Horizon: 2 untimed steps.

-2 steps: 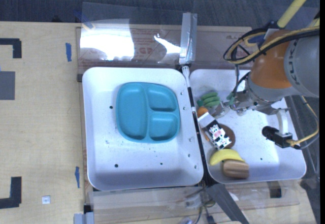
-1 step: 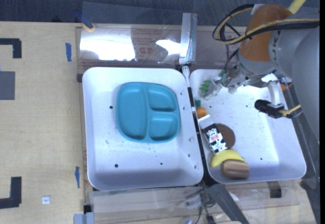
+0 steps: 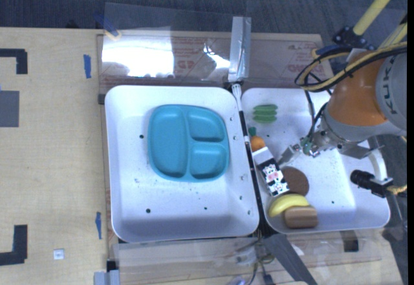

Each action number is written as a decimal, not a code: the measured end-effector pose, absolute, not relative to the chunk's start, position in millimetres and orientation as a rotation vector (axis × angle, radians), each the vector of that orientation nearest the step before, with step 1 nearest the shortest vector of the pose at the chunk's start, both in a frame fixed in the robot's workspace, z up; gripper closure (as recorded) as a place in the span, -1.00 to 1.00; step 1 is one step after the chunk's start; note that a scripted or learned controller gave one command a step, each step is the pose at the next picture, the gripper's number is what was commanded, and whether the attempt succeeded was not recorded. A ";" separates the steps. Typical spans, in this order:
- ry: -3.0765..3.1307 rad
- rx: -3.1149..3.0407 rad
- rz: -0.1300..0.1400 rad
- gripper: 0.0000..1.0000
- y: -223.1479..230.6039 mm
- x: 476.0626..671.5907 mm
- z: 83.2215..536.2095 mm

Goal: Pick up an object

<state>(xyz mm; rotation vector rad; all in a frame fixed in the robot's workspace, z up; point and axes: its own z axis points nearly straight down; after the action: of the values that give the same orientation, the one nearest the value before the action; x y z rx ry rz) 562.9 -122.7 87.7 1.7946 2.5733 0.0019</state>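
My gripper (image 3: 289,156) reaches down-left into the right bin (image 3: 336,194) from the grey arm with the orange band (image 3: 358,100). Its tip hangs just above a brown round disc (image 3: 296,179) and right of a white patterned carton (image 3: 272,172). A small orange piece (image 3: 257,143) lies left of the tip, by the bin's left wall. A green ribbed item (image 3: 264,112) rests in the far left corner. A yellow banana-like piece (image 3: 288,203) and a tan block (image 3: 301,216) lie at the near edge. I see nothing held.
The left bin (image 3: 129,200) carries a blue divided plate (image 3: 189,141) in its middle. A clear sheet and a taped upright divider (image 3: 239,48) stand behind the bins. Cables and a black fitting (image 3: 369,180) hang beside the wrist, over the right bin's right half.
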 end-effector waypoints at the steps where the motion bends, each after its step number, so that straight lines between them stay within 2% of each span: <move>1: 2.458 1.947 0.005 -1.00 -113.0 597.8 87.3; 2: 2.519 1.870 0.004 -1.00 -99.4 639.4 95.2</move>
<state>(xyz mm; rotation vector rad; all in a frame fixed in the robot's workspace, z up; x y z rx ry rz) 639.4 -99.4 95.2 1.8704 2.5193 0.0040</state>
